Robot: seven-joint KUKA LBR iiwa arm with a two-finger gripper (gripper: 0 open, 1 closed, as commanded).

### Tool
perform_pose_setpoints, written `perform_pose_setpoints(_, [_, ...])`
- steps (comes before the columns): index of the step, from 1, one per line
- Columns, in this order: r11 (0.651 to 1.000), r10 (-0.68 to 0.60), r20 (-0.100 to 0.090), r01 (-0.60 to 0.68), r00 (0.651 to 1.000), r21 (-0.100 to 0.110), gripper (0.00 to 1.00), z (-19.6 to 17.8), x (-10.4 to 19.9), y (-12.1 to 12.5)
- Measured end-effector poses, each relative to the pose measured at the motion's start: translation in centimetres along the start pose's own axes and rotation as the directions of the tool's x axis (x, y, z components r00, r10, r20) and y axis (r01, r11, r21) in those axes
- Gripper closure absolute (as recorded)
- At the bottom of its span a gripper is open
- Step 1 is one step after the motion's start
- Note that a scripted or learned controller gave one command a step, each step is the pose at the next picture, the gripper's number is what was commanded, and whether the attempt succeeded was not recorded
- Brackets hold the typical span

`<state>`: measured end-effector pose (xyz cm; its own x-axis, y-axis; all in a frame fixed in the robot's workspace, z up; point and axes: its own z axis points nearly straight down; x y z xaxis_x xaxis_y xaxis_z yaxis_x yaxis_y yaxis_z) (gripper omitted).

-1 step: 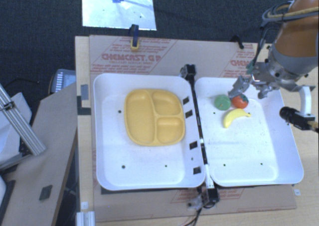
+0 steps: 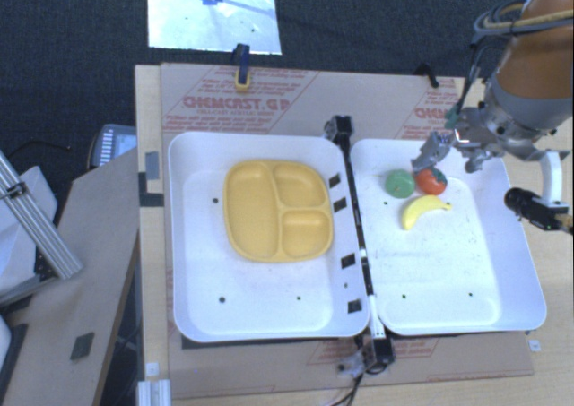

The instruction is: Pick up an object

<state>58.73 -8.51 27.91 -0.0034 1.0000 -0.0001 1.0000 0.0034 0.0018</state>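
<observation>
The yellow divided tray (image 2: 275, 211) sits in the middle of the left bin (image 2: 193, 306), three compartments facing up, and it makes a handy mark for everything else. Across the black-clipped seam from the tray lies the right bin (image 2: 466, 292), and all the small things are gathered in its far part, level with the tray's top edge. Nearest the tray is a green ball (image 2: 400, 184). Touching it on the side away from the tray is a red tomato-like fruit (image 2: 432, 181), and just below those two, a little nearer to me, a yellow banana (image 2: 422, 211) lies curved on the bin floor, close under the red fruit.

The gripper (image 2: 441, 155) hangs over that far corner, farther from the tray than the ball, with the grey arm and its orange band (image 2: 536, 37) rising behind it. One grey finger tip (image 2: 429, 154) reaches down just above the red fruit. I cannot tell whether the fingers are spread or closed, and nothing is visibly caught between them. All three fruits rest on the bin.
</observation>
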Motion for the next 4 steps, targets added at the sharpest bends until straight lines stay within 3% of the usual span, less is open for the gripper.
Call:
perform_pose_setpoints(3, [1.000,0.003,0.000,-0.003,1.000,0.004,0.00,17.0,-0.1,-1.8])
perform_pose_setpoints(4, [1.000,0.002,0.001,-0.002,1.000,-0.001,1.00,15.6,-0.1,-1.6])
